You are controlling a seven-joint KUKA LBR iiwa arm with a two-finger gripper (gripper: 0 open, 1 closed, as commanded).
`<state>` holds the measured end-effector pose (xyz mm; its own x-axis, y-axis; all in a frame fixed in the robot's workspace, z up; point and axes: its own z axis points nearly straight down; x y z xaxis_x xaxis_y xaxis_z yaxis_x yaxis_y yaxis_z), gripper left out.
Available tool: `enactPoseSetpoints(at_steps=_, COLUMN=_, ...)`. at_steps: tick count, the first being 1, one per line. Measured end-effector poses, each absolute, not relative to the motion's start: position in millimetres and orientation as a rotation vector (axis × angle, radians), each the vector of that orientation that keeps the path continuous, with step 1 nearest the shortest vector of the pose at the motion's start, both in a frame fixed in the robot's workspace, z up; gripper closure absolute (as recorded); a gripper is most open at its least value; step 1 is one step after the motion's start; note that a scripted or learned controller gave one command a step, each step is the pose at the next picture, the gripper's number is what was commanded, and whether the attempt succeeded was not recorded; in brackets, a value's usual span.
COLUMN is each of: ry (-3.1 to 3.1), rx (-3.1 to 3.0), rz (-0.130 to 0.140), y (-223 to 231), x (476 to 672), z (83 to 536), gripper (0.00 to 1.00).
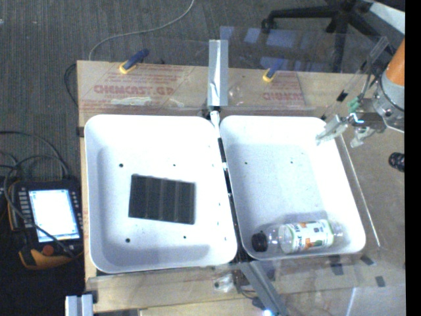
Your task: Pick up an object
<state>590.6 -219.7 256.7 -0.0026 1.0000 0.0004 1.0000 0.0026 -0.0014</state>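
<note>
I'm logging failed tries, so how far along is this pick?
Nothing looks done yet. The bottle lies on its side at the near edge of the right bin, untouched. The pincer hovers over that bin's far right corner, carrying nothing. Reaching, gripping and lifting all remain.

Floor (79,12): dark grey carpet, ribbed texture, covering the whole area around the worktop (164,84). A thin pale cable (158,24) runs across the carpet beyond the worktop's far edge. The black legs of a wheeled chair base (316,15) stand on the carpet past the worktop's far right corner. To the left of the worktop, a handheld control pendant (47,217) with a lit white screen lies on the floor, dark cables (26,160) looping beside it. Lighting is even, without hard shadows.
</note>
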Motion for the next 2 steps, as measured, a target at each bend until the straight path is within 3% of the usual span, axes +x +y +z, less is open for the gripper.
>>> enactPoseSetpoints(at_steps=1, ry=-2.189, rx=-2.254, rz=0.004, y=-209, x=643.7, z=222, gripper=0.0)
enactPoseSetpoints(at_steps=2, ry=-1.991, rx=-2.428, rz=0.001, y=-209, x=588.5, z=205, gripper=0.0)
